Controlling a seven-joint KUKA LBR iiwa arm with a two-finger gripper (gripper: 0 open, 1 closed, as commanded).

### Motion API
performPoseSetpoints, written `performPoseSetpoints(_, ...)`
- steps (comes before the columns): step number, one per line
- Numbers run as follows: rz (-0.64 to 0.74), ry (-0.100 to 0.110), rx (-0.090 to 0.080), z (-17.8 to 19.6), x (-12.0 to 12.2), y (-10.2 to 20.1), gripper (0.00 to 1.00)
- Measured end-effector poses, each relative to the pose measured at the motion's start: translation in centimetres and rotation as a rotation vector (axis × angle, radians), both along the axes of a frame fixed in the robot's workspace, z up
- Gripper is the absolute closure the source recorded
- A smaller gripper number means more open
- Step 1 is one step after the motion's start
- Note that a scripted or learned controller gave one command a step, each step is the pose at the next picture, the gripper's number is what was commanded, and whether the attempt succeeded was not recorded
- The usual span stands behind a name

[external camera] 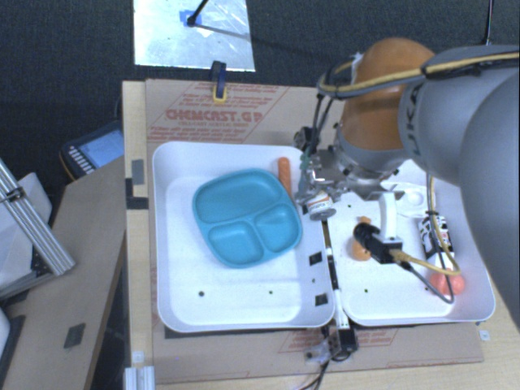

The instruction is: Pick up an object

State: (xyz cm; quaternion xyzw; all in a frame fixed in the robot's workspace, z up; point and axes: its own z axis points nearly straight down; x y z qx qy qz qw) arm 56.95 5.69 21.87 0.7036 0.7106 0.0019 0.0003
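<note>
Looking down at a slant on a bench [134, 242] that carries two shallow white bins side by side.

Camera view: the left bin [175, 250] holds a blue divided plate [244, 218], lying flat near its middle. A small orange stick [283, 173], shaped like a carrot, lies near the bin's far right corner, just beside the plate's rim. The right bin [390, 311] holds a small orange lump [358, 252] near its middle and a pink rounded piece [448, 283] toward its near right corner. The grey arm [455, 112], with its orange band, comes in from the right. Its pincer [315, 200] hangs over the ridge where the two bins meet, close to the orange stick and to the plate's right edge. Whether the pincer is apart or together cannot be told, and nothing is seen held in it.

The step in hand appears to be the approach to a grasp, and the orange stick looks like the nearest thing to take. Doing it well likely means shifting the pincer off the ridge and over the stick. It should then turn to close across the stick's narrow width rather than along its length, and come straight down clear of the plate's rim and the bin wall. Closing too near the wall could nudge the stick away or catch the plate instead
</note>
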Motion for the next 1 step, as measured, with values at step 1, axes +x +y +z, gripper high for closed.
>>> performPoseSetpoints(1,0.000,0.001,0.000,-0.44,0.17,4.86,1.00)
